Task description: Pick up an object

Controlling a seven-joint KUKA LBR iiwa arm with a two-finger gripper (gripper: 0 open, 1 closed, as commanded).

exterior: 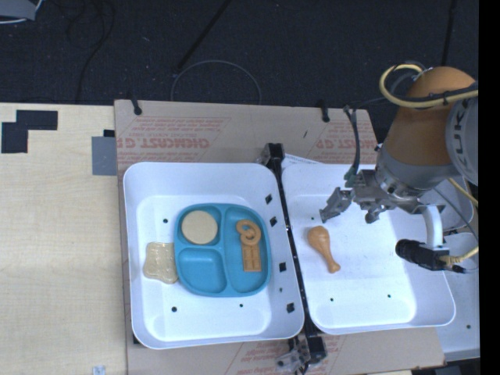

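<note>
1. My gripper (353, 207) hung over the right bin (391, 319), fingers spread apart with nothing between them
2. The drumstick (323, 247), a tan toy chicken leg, lay on the floor of the right bin, just below and left of my gripper and apart from it, thick end toward the divider and thin end pointing to the bin's near right
3. To the left of the drumstick, past the divider, the left bin (148, 319) held a blue sectioned plate (205, 272)
4. On that plate sat a round cracker (198, 226) and a brown pretzel-like piece (249, 244), both left of the drumstick
5. A pale slice of bread (160, 262) lay against the plate's far left edge, farthest from the drumstick
</note>
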